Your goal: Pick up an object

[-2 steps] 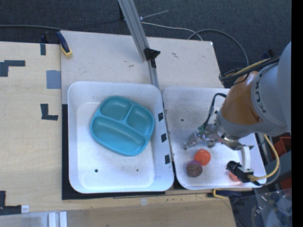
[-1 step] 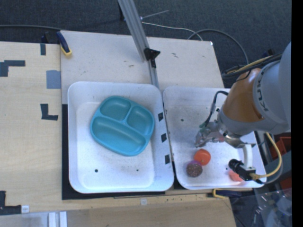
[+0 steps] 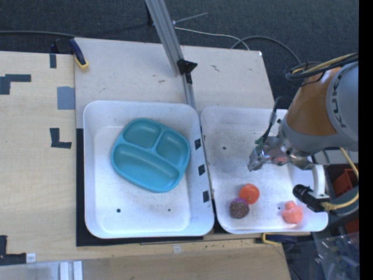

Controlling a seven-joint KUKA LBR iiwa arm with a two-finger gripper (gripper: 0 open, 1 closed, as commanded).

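arm (image 3: 317, 112) reaches in from the right, grey body with an orange band above the wrist, wrist over the right bin (image 3: 227, 127). gripper (image 3: 255, 163) hangs above the bin's middle, tip pointing down and toward the left. jaws too small and blurred against the speckled white floor to read; cannot tell whether they stand wide or narrow. nothing visible between them.

right bin contents, all along the near edge:
- orange ball (image 3: 249, 193), near the gripper and toward the viewer, apart from it.
- dark speckled ball (image 3: 239, 209), brownish purple, just beside the orange ball on its near-left side; looks to be touching it, though the contact is hard to confirm at this resolution.
- pink object (image 3: 292, 213), rounded, near the bin's near-right corner, well apart from the other two.

left bin (image 3: 96, 174): one blue divided plate (image 3: 151, 154), three compartments, lying flat and turned at an angle, about mid-bin toward the far side.

worktop (image 3: 35, 156): pale wood on the left with dark tape marks. a white board (image 3: 134, 69) lies under the far side of both bins. a grey metal rail (image 3: 166, 31) runs down from the top edge to the seam between the bins, black clamp at its lower end. a blue and yellow tool (image 3: 78, 54) lies at the board's far-left corner. cables (image 3: 245, 39) loop on the dark floor beyond the board.
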